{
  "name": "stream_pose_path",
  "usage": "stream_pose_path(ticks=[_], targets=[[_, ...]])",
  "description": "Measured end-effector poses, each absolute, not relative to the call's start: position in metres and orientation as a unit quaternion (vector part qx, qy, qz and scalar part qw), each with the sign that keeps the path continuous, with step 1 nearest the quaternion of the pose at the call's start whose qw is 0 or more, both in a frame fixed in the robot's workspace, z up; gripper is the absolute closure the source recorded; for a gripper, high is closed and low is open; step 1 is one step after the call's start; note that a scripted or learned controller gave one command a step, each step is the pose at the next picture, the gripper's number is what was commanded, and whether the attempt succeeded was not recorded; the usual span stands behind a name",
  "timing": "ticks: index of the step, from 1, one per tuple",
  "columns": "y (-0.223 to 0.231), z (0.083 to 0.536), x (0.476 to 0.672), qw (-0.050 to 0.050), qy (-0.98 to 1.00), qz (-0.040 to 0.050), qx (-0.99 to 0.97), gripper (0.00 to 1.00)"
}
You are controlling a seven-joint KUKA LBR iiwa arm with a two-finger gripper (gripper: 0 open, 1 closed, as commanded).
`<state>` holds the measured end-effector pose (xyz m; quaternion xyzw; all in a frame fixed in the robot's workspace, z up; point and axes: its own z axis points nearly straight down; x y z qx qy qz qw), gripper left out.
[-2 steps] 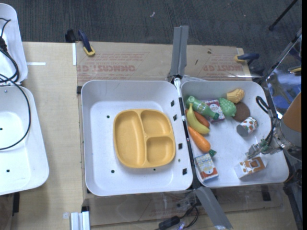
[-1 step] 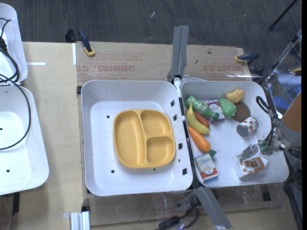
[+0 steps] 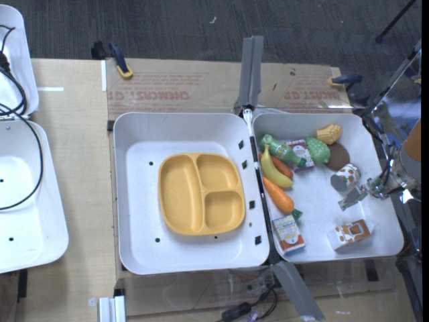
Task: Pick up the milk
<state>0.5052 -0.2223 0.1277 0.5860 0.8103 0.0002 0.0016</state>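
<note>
Milk carton [image 3: 351,235] in right bin [image 3: 385,173], blurred pincer [image 3: 358,194] above, grip state unclear

Milk carton [image 3: 351,233] lies near what seems the gripper [image 3: 354,196] in right bin [image 3: 382,243].

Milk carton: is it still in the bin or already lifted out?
In the bin. The milk carton lies on the floor of the right bin, near its front corner, apart from the gripper.

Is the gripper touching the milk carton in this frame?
Apart. The camera view shows the gripper above bare bin floor, with a white gap between it and the milk carton nearer the front wall.
</note>
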Motion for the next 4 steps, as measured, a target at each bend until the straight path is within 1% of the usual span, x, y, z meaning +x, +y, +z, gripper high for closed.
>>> stream_pose_path(ticks=[1,2,3,4], targets=[[-0.221,0.092,0.479,0.000,0.861,0.0006,0.508,0.00],[-0.217,0.144,0.481,0.001,0.864,0.0000,0.503,0.00],[-0.178,0.091,0.478,0.000,0.875,0.0000,0.484,0.00],[-0.222,0.114,0.478,0.001,0.875,0.0000,0.484,0.00]])
